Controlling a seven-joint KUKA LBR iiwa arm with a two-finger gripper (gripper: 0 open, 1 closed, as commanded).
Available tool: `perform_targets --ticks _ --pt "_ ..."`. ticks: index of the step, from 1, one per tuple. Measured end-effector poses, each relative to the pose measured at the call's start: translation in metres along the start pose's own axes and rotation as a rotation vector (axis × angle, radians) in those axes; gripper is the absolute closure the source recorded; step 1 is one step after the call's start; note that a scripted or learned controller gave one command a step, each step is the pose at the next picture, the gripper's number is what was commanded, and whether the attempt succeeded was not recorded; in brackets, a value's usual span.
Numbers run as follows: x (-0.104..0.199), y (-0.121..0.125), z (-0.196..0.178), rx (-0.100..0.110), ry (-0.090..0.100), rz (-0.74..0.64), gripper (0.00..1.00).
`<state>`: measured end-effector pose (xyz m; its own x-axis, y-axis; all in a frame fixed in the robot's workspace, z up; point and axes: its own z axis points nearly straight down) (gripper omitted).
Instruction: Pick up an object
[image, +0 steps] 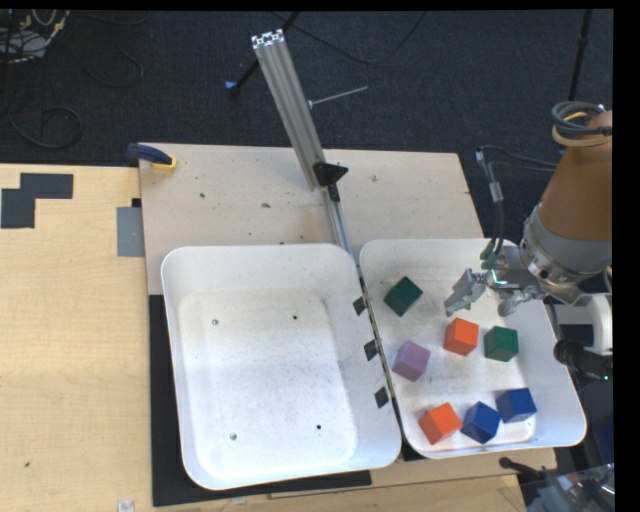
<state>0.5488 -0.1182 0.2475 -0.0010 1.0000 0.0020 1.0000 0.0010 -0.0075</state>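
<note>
I read the claw (478, 290) as spread open with nothing between its fingers, hovering over the right bin (440, 256) just above an orange cube (461, 336). Around it lie a dark green cube (404, 296) to the left, another green cube (501, 344) beside the orange one, a purple cube (411, 360), and nearer the front rim a second orange cube (438, 422) and two blue cubes (481, 421) (515, 404). My judgement: nothing lifted yet, so descent, closing and raising all remain.

two green cubes (403, 296) (501, 344), two orange cubes (461, 336) (438, 422), two blue cubes (481, 421) (516, 404), one purple cube (411, 360), two white bins (200, 270) (560, 425)
</note>
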Motion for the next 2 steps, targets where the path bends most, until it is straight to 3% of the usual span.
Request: perform_targets --ticks 1,2 --pt "-0.001 0.001 -0.002 -0.004 -0.001 0.003 0.00" --pt "0.009 -0.002 0.053 0.002 0.000 0.006 0.00"
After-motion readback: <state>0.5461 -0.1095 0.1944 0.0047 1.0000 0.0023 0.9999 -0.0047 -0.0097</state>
